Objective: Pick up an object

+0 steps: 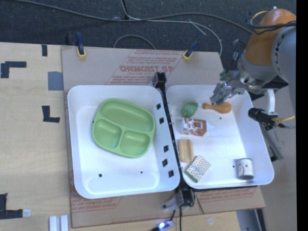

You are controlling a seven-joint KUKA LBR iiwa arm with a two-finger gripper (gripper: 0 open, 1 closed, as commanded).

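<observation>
The right bin (252,143) holds several small items. A brown drumstick-shaped piece (218,107) lies near its far edge, with a green leafy lump (189,109) to its left. Below them are a red-and-white packet (193,126), a tan bread-like slab (186,149), a green-and-white patterned packet (198,168) and a small tin can (244,168) at the near right corner. My gripper (219,96) hangs just above the right end of the drumstick piece, pointing down to the left. Nothing shows between its fingers.
The left bin (79,143) carries a green divided plate (124,127). A black divider with clips runs between the bins (166,129). Yellow and blue clamps (80,49) hold the cardboard base at the back. Cables cross the dark floor behind.
</observation>
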